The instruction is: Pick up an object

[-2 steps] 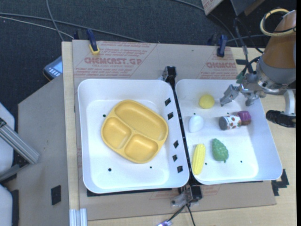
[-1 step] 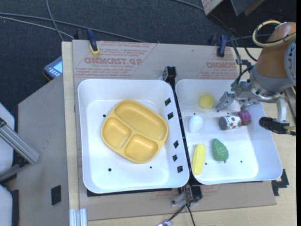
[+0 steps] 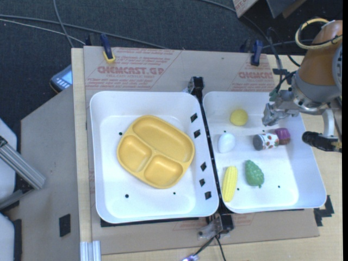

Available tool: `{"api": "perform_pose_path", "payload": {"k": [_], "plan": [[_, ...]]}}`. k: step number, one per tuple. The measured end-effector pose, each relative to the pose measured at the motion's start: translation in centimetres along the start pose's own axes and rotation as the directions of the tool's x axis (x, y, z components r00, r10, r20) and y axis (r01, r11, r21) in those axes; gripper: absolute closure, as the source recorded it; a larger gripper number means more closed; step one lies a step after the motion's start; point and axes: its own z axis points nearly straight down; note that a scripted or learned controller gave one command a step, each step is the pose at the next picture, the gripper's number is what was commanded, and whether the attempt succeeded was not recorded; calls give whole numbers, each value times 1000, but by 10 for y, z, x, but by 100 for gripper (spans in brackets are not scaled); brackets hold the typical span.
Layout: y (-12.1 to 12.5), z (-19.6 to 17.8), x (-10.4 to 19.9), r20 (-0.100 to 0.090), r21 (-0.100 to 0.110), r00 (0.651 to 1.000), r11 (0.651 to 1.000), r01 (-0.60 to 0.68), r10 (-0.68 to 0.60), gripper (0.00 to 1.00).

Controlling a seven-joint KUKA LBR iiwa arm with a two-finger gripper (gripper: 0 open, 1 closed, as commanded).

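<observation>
- The likeliest target, a small can-like toy [image 3: 270, 139] with a purple end, was seen lying on its side in the right bin [image 3: 310, 192], toward that bin's far right.
- The gripper [image 3: 273, 115] was poised just on the far side of it, apparently above rather than touching; nothing was seen between the fingers, and whether the jaws stood wide or narrow could not be told.
- A good pick was judged to call for a short shift toward the near side, so that the toy's round body would be centred under the gripper before any descent.
- The fingers were best set across the toy's narrow width, not along its length, since a cylinder on its side was expected to roll.
- A white egg-like piece [image 3: 226, 142] lay just left of the toy, and a yellow ball [image 3: 238, 117] at the far left of it; both were near enough to be nudged.
- The corn cob [image 3: 230, 182] and green vegetable [image 3: 253, 173] lay nearer, well apart.
- The yellow divided plate [image 3: 155, 151] in the left bin [image 3: 103, 162] was of no concern.
</observation>
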Motion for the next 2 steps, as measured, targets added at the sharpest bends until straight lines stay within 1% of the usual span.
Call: {"api": "perform_pose_path", "payload": {"k": [1,2], "plan": [[-9,-53,-1,2,-4,1000,1000,-1,1,100],[-4,-102,-9,3,-5,1000,1000,0,0,100]]}}
